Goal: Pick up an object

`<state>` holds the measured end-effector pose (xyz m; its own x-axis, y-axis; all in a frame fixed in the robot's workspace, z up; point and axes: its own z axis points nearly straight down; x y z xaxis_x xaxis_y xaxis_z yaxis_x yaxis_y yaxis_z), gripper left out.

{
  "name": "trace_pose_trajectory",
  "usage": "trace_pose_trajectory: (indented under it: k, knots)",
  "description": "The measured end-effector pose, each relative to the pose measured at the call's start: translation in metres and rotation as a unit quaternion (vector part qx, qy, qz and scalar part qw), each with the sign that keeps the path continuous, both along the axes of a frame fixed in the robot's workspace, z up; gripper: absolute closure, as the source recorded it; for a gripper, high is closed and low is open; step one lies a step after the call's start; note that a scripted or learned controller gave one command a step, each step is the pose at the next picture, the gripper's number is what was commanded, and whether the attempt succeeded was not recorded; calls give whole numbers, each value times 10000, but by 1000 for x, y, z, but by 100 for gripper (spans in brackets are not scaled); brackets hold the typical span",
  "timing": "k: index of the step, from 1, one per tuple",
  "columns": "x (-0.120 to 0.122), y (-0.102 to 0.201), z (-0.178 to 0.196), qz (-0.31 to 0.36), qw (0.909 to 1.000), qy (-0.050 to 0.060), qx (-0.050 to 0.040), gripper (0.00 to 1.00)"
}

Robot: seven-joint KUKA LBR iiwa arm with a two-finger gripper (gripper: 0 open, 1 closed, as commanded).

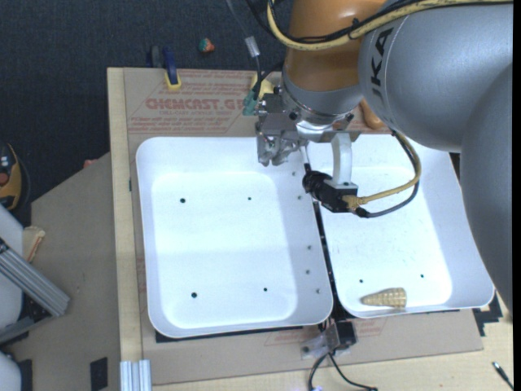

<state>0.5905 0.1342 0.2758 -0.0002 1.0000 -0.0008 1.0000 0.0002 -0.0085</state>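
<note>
From my seat I count two white bins side by side on the bench: the left bin [163, 218] and the right bin [407, 251], their inner walls touching down the middle. I see one loose object in them — a small tan, ridged, cone-shaped piece [385, 299] lying on its side near the front edge of the right bin, well apart from the arm. The left bin's floor shows four small dark dots, the right bin's at least two.

One arm [423, 55] reaches in from the right, grey with its orange band [326, 15] up top. Its gripper [275, 149] hangs over the far right corner of the left bin, close to the seam between the two bins. I cannot tell how the gripper stands; it is a dark metallic cluster from this angle, and I see nothing held in it. A yellow-and-black cable [383, 195] loops from the wrist out over the right bin.

Under the bins lies one cardboard sheet [203, 96] with red lettering, a blue-and-yellow clip [171, 68] at its far edge. Beyond it, on the dark floor, sits one small coloured bit [207, 46].
</note>
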Motion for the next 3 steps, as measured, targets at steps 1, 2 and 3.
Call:
trace_pose_trajectory:
  k: [1, 2, 3]
  knots:
    - [-14, 8, 36, 7, 10000, -59, 12, 100]
    - [37, 51, -19, 15, 10000, -40, 5, 100]
    - [22, 22, 32, -11, 10000, -69, 7, 100]
